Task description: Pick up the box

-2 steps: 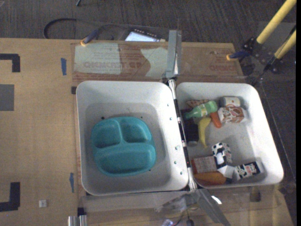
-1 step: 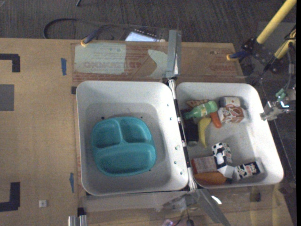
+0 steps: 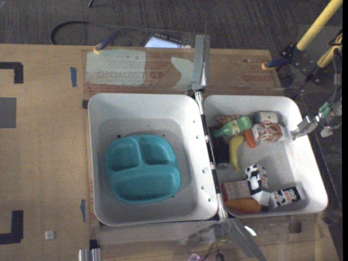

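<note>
Singling out the box (image 3: 268, 132) is my first concern: I take it to be the small white and red-brown carton lying in the right bin (image 3: 304, 162), toward its far side, touching or just beside an orange piece (image 3: 249, 138) on its left and a small white block (image 3: 266, 116) just behind it. My claw (image 3: 305, 125) sits at the right rim of that bin, just beside the carton and apart from it; it has hold of nothing, and I cannot tell from this view how wide it stands. Risks noted, working outward. First, crowding: the green bottle (image 3: 232, 127) and the yellow banana (image 3: 236, 150) lie near the carton, so a descent slightly off to the left could pinch a neighbour or shove the carton into them. Second, mistaken identity: other carton-like items lie at the near side of the same bin, namely a cow-patterned carton (image 3: 255, 176), a red flat packet (image 3: 236, 190) and a black and white carton (image 3: 286, 196), any of which might be taken instead. Third, the bin wall beside my claw could foul the approach. The left bin (image 3: 109, 113) with its teal divided plate (image 3: 142, 168), and the desk (image 3: 38, 145), pose no hazard in my judgement.
</note>
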### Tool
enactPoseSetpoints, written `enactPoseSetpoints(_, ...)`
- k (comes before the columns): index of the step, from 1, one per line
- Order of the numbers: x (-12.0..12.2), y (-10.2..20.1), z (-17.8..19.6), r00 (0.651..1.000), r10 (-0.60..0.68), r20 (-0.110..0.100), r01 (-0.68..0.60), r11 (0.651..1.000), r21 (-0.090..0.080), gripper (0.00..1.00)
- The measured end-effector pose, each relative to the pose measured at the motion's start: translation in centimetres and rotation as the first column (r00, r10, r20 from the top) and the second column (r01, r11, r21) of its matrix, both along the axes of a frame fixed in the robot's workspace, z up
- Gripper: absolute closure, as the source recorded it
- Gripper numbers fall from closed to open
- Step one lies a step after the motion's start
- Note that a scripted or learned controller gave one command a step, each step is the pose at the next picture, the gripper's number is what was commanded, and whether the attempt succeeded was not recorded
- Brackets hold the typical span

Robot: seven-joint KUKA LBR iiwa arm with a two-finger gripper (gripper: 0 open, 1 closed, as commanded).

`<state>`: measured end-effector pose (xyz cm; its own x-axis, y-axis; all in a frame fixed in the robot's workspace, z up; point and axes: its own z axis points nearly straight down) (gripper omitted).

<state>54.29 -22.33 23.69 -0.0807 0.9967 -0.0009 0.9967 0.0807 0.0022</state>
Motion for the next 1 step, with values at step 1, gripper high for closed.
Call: enactPoseSetpoints(1, -3.14, -0.05, 19.92, 0.999, 0.039, 0.001, -0.039, 0.999, -0.002, 0.0)
